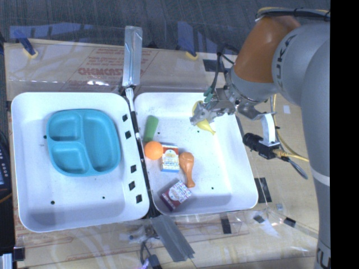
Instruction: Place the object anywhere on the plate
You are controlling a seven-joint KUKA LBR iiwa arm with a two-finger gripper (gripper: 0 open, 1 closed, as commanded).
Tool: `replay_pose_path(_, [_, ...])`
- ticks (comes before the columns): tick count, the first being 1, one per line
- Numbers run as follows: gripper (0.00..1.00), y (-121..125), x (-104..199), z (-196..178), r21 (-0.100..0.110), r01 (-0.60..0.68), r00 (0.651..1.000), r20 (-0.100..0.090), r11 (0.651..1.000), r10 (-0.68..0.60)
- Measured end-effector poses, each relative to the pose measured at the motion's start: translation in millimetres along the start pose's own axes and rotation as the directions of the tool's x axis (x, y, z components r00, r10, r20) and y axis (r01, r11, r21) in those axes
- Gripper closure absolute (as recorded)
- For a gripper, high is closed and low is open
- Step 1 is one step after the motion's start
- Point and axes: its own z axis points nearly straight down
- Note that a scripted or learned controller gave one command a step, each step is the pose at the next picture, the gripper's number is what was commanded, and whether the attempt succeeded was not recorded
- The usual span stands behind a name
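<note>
My pincer (203, 116) sits over the yellow banana (206, 126) near the right bin's (238, 175) far edge; can't tell if it's gripping. Weak grip could drop it before reaching the blue plate (83, 140).

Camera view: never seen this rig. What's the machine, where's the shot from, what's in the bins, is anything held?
The shot comes from one fixed camera above the bench, looking down at a slant. The grey machine with the orange band is a robot arm reaching in from the right; its gripper sits low over the right bin, at a yellow object that looks like a toy banana. Whether it actually grips it cannot be told from here. Also in that bin: a green cylinder, an orange ball, a small carton, a toy drumstick and a dark red packet. The left bin holds a blue divided plate, the target.
</note>
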Motion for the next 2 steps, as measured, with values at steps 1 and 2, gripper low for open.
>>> replay_pose_path(1, [1.0,43,70,40,0.003,0.306,0.952,-0.002,0.952,-0.306])
replay_pose_path(2, [1.0,58,131,39,0.0,0.466,0.885,0.001,0.885,-0.466])
